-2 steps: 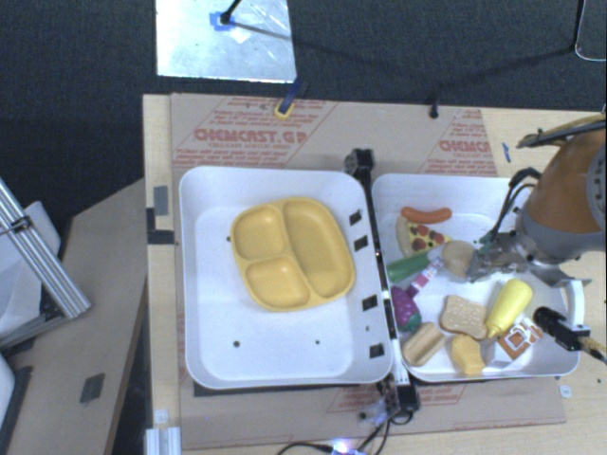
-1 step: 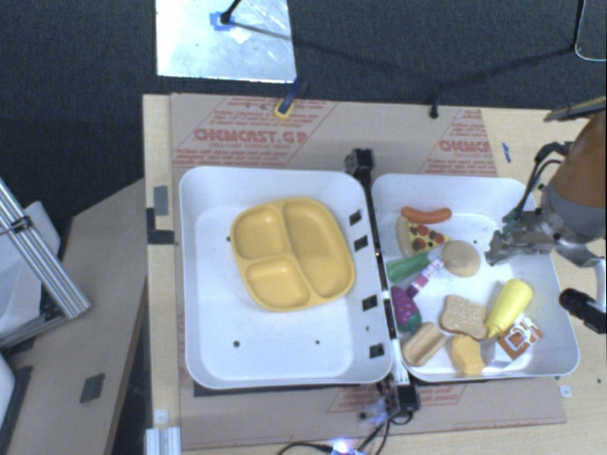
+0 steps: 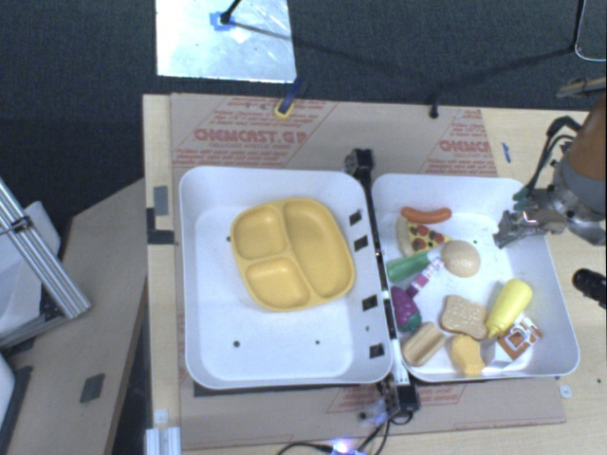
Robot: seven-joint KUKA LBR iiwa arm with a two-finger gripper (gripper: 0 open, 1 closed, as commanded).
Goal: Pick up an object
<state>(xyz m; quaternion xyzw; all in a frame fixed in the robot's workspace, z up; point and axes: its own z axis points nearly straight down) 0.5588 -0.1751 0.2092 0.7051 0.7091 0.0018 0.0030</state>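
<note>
We observed the tool (image 3: 520, 221) at the right edge of the right bin (image 3: 560, 297), positioned over the upper right corner of that bin. Whether its fingers were apart or closed we could not tell from this view, and no object was visible between them.

The candidate objects all lay in the right bin, to the tool's left and toward the near edge of the bench (image 3: 161, 254). The nearest was the beige egg (image 3: 461, 258), just left of and slightly below the tool. The yellow mustard bottle (image 3: 508, 306) lay further toward the near edge, with its long axis tilted from upper right to lower left. The hot dog (image 3: 426, 214) and pizza slice (image 3: 418, 239) lay further left, near the divider between the bins. The toast slice (image 3: 464, 316) sat beside the bottle.

The left bin (image 3: 213, 330) carried a yellow divided plate (image 3: 289, 254), well apart from the tool.

We judged that the coming move required a short travel leftward and downward to reach the egg, or a travel toward the near edge with the tool turned across the bottle's long axis.
</note>
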